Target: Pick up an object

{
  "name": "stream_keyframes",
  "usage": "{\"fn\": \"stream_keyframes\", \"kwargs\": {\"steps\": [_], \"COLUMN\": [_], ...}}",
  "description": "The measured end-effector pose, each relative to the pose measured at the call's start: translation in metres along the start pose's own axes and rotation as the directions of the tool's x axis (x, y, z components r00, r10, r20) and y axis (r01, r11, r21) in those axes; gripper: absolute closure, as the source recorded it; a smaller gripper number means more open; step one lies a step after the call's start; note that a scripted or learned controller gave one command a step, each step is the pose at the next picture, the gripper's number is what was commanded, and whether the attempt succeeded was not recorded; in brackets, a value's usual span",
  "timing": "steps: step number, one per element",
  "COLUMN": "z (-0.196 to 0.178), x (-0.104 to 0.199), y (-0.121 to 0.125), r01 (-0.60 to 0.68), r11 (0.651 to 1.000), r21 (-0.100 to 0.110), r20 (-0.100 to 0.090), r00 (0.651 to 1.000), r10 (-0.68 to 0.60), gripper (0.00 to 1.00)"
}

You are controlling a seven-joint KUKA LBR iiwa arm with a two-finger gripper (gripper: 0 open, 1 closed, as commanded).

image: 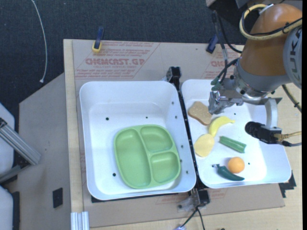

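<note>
The gripper [217, 103] hangs low over the far end of the right bin [273, 176], below the grey wrist and orange band of the arm [268, 37]. Whether it is released or clenched cannot be told from this angle, and nothing is seen held in it.

Just beside the gripper, toward the bin's left wall, lies a slice of bread [200, 112]. A banana [219, 125] lies directly below the gripper's tip, very near it, though contact cannot be made out. Nearer the camera sits a pale yellow round piece [204, 145], and to its right a green stick-shaped vegetable [232, 143]. Further toward the near edge rest an orange [235, 165] and a dark green pepper [228, 174], touching each other and well apart from the gripper.

The left bin [96, 104] holds a green divided tray [146, 155]. Both bins stand on a cardboard-covered surface [124, 56].
</note>
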State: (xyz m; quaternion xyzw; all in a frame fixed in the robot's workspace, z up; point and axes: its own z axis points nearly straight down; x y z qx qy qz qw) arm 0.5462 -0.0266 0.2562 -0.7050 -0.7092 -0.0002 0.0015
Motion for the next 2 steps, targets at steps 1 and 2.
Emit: {"fn": "stream_keyframes", "kwargs": {"steps": [1,2], "z": [-0.001,0.018], "x": [0.049,0.094], "y": [-0.006,-0.010], "r01": [-0.001,-0.002], "r11": [1.000,1.000], "r21": [0.001,0.003], "r20": [0.001,0.001], "r00": [1.000,1.000], "r10": [0.001,0.002], "gripper": [1.00,1.00]}}
